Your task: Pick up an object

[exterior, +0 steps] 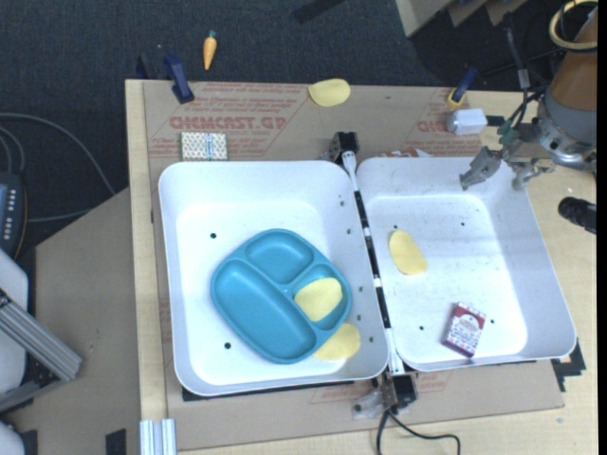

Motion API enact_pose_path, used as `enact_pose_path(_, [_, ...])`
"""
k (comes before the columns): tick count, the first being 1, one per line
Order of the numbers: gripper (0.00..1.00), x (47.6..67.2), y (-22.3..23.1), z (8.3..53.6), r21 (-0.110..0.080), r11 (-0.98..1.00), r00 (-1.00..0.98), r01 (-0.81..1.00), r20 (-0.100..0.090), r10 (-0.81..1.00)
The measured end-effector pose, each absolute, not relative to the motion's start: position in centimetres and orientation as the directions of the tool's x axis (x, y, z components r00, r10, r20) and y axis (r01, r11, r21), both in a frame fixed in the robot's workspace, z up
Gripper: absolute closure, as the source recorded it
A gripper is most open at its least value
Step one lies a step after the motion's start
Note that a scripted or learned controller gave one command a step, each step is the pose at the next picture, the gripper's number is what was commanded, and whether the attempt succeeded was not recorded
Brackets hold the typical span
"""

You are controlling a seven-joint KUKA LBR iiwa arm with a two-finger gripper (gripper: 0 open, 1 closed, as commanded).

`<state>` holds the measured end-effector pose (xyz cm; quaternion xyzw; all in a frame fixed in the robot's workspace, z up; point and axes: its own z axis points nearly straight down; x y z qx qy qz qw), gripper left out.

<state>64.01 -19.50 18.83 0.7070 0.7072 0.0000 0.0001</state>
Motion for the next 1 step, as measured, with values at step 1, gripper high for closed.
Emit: enact_pose_path(1, [0.00, 63.67, -14.42, 8.39, -0.002, 0.002, -0.002, 1.000, 0.001, 1.000])
